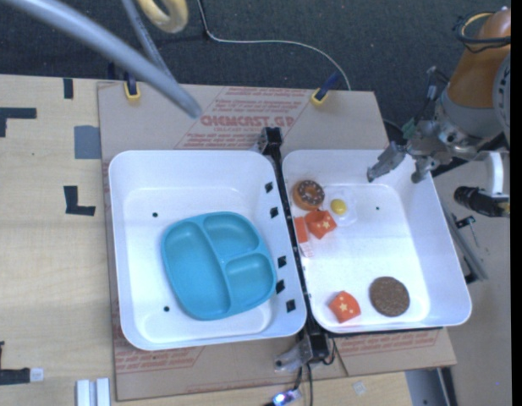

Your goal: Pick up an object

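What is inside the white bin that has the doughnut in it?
The right bin holds a doughnut, a yellow-centred piece, two orange-red blocks and a brown round cookie. What lies beneath each is covered.

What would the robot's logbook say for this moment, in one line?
gripper: open, above right bin far edge | holding: nothing | donut, cookie: untouched | blue plate: left bin

Blue divided plate (218, 264), white bins (134, 227), brown round cookie (388, 296), orange-red block (344, 306), sprinkled doughnut (309, 194), yellow-centred egg (338, 206)
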